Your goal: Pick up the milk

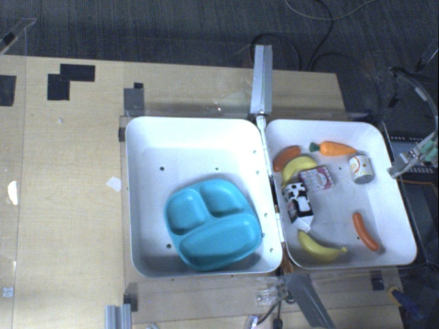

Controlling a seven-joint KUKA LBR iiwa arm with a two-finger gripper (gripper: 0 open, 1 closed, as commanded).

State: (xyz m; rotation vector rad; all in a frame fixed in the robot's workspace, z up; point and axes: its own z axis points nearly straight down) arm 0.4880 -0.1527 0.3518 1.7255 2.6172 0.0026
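Note:
The milk (297,200) is a small carton with black and white cow patches. It lies on its side in the right bin (384,204), close to the bin's left wall. A maroon carton (316,179) touches its upper right end. My gripper (413,157) shows as a pale grey-green piece at the right edge, just outside the right bin's rim. It is far to the right of the milk, and nothing is seen in it.
Around the milk lie a yellow banana (300,164), a second banana (321,245), a reddish sausage (287,155), a carrot (336,149), a small can (360,168) and another sausage (365,231). A blue divided plate (214,221) sits in the left bin (147,184).

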